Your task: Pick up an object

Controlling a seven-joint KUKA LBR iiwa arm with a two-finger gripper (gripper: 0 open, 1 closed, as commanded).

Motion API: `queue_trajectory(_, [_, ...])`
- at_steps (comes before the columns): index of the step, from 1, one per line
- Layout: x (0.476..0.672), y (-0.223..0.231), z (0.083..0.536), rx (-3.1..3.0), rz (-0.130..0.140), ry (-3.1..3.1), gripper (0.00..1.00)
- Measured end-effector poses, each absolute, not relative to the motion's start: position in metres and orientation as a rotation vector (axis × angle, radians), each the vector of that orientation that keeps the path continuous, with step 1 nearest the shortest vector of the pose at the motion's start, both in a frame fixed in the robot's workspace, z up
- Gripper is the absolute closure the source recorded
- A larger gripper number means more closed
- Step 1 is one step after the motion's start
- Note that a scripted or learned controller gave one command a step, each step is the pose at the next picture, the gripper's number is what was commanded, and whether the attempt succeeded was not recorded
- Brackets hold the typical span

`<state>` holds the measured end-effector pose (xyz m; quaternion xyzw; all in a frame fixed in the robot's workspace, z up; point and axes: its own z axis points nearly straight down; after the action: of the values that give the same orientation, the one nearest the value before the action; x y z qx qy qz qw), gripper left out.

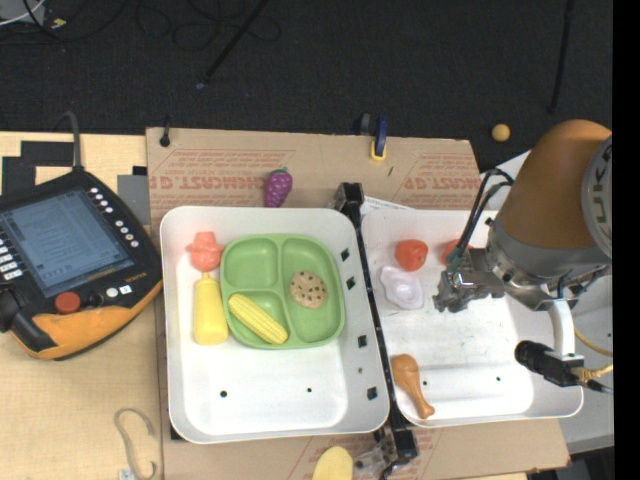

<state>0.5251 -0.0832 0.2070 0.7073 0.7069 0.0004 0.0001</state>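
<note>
We see the dark two-finger gripper (452, 293) low over the right white plastic bin (480, 393), approx. in its upper middle part, w/ the grey and orange arm (555, 203) coming in from the right. We cannot tell from this slanted view if it is released or clenched, and nothing is seen in its grasp. The nearest thing for picking is, in our judgement, the small pale translucent plastic piece (402, 290), which lies just beside the gripper, toward the left of the view; it looks roundish, so no clear long axis, and its edges are hard to read against the white floor. The red round toy (411, 254) sits just above this piece, near but a bit further away in the view. The tan toy chicken drumstick (411, 384) lies well apart at the lower left corner of the same bin, its long axis diagonal, thick end up-left. So we think the coming move needs only a short shift leftward, not a long reach. The green divided tray (283, 290) w/ toy food is in the left white bin (260, 398), i.e. the farthest option.
</note>
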Motion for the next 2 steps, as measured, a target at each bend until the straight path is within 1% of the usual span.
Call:
queue_trajectory(1, [0.526,-0.084,0.229,2.222,0.001,2.221,1.00])
queue_trajectory(2, [0.546,-0.038,0.218,2.220,-0.001,2.227,1.00])
